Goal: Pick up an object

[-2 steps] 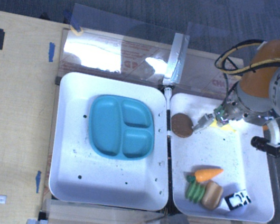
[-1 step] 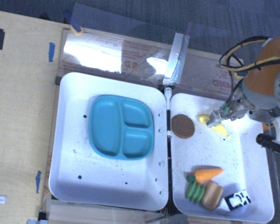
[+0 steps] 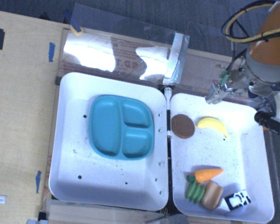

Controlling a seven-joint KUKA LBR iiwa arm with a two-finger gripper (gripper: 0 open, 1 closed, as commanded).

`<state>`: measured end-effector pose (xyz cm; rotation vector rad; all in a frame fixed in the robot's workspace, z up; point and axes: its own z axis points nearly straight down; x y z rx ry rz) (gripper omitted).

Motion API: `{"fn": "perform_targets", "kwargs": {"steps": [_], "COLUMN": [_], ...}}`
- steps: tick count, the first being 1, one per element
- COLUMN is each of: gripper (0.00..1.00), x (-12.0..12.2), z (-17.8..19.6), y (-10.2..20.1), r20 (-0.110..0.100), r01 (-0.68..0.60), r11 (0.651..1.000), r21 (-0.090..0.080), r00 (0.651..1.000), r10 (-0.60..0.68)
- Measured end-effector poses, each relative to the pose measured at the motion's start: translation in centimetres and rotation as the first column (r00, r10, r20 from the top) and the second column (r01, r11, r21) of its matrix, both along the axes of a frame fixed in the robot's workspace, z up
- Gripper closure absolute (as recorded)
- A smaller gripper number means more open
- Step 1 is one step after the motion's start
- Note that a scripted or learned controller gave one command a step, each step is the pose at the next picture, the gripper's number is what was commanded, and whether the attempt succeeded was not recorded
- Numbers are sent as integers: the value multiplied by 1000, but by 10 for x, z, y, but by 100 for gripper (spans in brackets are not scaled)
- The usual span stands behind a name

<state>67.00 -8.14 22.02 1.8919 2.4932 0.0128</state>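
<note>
Below gripper (image 3: 216, 94), banana (image 3: 213, 125) nearest, cookie (image 3: 182, 126) beside it; finger opening unclear, nothing visibly held; descend centred across banana's narrow width

The wooden bench (image 3: 3, 127) bears two white bins, left (image 3: 61, 164) and right (image 3: 267, 152), side by side.

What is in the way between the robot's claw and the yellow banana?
Nothing visible. The end effector hangs over the far rim of the right bin, and the banana lies just in front of it on bare bin floor. The brown disc sits beside the banana, off to the side, not between them.
</note>
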Motion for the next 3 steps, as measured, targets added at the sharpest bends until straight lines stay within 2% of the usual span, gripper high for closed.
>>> {"fn": "perform_targets", "kwargs": {"steps": [1,2,3], "gripper": [0,0,0], "x": [-2,-34,-46], "z": [-6,-122,-74], "y": [-2,-27,-86], "r20": [-11,-12,-6], "r01": [3,-118,-139], "r11": [1000,993,990], "r21": [-1,0,-5], "r00": [1000,993,990], "r10": [-3,118,139]}}
